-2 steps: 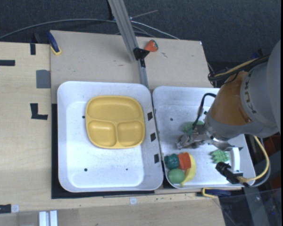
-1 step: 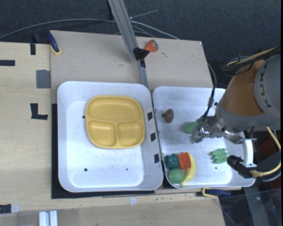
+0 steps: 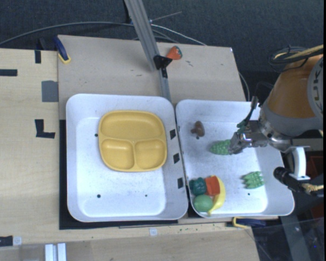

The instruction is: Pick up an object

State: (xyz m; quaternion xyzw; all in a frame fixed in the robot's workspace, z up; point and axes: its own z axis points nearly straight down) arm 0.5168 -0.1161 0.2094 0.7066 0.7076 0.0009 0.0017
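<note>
Reaching in from the right edge, the grey arm with its orange band [image 3: 293,94] angles down over the right-hand shallow white bin [image 3: 277,200], wrist bent toward the bin's middle. The two-finger gripper [image 3: 238,144] sits low at the bin floor, its tip touching the right end of a small green bumpy plastic toy [image 3: 221,148] that lies just to its left. Jaw state: cannot tell; the tip is dark and blurred, and whether the toy sits between the jaws or only beside them is unclear.

Up and to the left of the jaws, apart from them: a small brown lumpy object [image 3: 198,128]. Below and slightly right of the jaws: a second green ridged toy [image 3: 253,180]. Below and to the left, in the bin's near corner: a cluster of a dark green piece, an orange block, a yellow banana and a light green round fruit [image 3: 207,193], touching one another.

Well to the left of the jaws, in the left-hand white bin [image 3: 76,156]: a yellow three-compartment plastic plate [image 3: 133,140], lying flat.
</note>
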